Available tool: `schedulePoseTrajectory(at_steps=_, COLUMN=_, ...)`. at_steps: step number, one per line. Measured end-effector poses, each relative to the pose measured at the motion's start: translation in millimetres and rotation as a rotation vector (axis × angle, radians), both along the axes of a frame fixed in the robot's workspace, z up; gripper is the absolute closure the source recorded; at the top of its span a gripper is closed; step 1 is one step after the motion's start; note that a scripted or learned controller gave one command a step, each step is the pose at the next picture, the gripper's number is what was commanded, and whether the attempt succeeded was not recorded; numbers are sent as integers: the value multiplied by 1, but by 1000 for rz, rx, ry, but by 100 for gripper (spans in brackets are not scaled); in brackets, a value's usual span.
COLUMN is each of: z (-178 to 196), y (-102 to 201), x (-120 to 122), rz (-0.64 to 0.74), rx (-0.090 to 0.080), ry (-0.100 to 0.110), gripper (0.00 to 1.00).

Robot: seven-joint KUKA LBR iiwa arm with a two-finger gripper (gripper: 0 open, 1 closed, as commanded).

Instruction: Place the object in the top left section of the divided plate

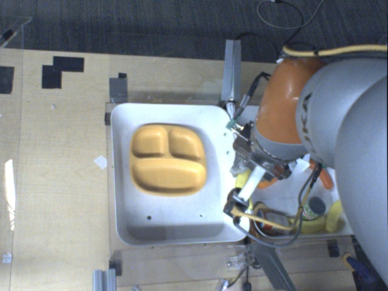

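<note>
Plainly hovering low over the right bin [339, 232] among small objects [315, 208], fingers' state impossible to tell, with the divided plate [168, 159] well off leftward in the left bin [121, 180].

pale wooden bench [54, 180] (black marks, top left); dark, perhaps carpeted, floor [133, 17] beyond.

From above I see the yellow divided plate [168, 160] alone in the left bin [121, 180], open white floor all around it. My arm [339, 132] crowds the right bin [285, 238], hanging over cables and small yellow objects [321, 220].
</note>
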State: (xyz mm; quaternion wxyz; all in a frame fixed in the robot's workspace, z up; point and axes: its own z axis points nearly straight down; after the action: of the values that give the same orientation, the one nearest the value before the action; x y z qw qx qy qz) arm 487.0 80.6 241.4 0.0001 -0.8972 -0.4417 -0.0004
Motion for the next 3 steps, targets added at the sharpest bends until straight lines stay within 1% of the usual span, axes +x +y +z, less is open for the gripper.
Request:
schedulePoseTrajectory(at_steps=1, z=77, y=-14, x=1, rz=-130, rx=0, ry=-3, gripper=100)
schedulePoseTrajectory(at_steps=2, z=-21, y=63, x=47, rz=-104, rx=0, ry=2, gripper=100)
schedulePoseTrajectory(at_steps=3, z=-100, y=51, x=87, rz=-200, rx=0, ry=2, gripper=100)
